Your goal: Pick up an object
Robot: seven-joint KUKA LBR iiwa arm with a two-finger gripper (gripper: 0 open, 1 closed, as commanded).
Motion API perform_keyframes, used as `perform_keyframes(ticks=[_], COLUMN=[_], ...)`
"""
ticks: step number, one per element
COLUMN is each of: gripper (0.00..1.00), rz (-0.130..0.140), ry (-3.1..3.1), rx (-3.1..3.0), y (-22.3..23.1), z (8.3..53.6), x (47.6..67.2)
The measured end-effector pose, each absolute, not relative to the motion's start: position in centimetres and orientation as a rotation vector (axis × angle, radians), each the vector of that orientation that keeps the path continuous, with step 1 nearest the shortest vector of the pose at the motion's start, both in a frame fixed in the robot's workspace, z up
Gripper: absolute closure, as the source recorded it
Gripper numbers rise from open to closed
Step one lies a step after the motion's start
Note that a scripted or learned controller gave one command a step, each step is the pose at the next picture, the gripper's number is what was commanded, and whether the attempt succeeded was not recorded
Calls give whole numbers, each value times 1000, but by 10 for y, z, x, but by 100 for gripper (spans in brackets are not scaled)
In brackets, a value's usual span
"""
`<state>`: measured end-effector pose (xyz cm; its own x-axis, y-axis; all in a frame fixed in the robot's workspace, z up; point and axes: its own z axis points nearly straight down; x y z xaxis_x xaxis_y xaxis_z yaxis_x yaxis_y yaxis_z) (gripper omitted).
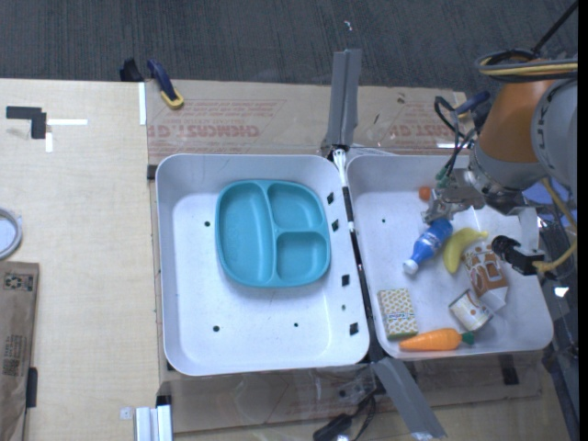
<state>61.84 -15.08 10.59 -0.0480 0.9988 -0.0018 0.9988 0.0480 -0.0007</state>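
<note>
Two white bins (pixel 175 274). L bin: teal divided plate (pixel 273 233). R bin: blue bottle (pixel 428 245) w/ white cap end, yellow banana (pixel 457 249), orange carrot (pixel 430 341) w/ green tip, tan speckled block (pixel 397 312), brown-and-white carton (pixel 480 288). Arm (pixel 524 127) grey w/ orange band. Bench top (pixel 73 246) pale wood; cardboard (pixel 248 122) brown w/ red print.

Arm (pixel 514 127) reaches in, wrist angled downward.
</note>
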Motion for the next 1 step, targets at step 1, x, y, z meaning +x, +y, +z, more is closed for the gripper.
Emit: perform_keyframes(ticks=[1], gripper=[100], rz=[2], ry=[2190], rx=[2250], y=[-36], z=[219], x=[660])
